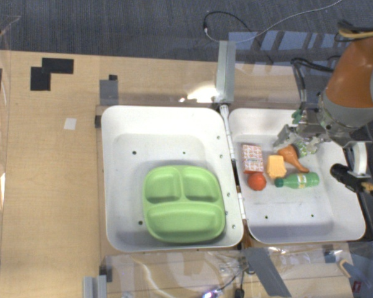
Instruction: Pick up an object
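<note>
Objects cluster mid right bin (345, 225): pink packet (252, 158), red tomato (256, 181), yellow block (276, 166), orange carrot-like piece (291, 156), green bottle (296, 180), packed close together. Left bin (121, 129) holds a green divided tray (183, 204). Gripper (301, 136) sits just above the orange piece; jaw opening cannot be told, nothing visibly held.

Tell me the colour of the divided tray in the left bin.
Light green tray, clear in the camera view.
</note>
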You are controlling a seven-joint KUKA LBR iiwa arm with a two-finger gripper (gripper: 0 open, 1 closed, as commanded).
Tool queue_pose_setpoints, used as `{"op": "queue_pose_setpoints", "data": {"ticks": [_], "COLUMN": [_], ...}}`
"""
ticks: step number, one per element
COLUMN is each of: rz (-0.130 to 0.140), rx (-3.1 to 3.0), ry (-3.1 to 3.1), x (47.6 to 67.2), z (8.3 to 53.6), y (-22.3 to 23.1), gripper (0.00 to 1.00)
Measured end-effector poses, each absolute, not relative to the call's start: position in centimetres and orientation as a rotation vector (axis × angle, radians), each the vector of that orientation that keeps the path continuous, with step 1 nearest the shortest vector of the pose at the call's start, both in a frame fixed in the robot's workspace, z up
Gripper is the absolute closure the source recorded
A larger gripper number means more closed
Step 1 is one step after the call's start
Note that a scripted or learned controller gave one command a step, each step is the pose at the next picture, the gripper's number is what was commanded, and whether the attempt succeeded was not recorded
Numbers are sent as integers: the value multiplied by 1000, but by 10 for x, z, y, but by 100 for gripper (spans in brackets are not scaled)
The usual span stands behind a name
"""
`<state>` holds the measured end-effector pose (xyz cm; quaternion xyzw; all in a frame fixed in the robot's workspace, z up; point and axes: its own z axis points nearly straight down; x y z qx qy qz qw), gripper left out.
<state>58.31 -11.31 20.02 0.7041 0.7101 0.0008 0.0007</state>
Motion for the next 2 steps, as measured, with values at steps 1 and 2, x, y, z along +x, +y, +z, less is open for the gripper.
{"op": "queue_pose_setpoints", "data": {"ticks": [1,2], "rz": [22,6], "rx": [2078,1813], "ry": [2307,2549], "x": [618,586], "z": [121,90], "y": [-174,-207], "gripper": [0,0]}}
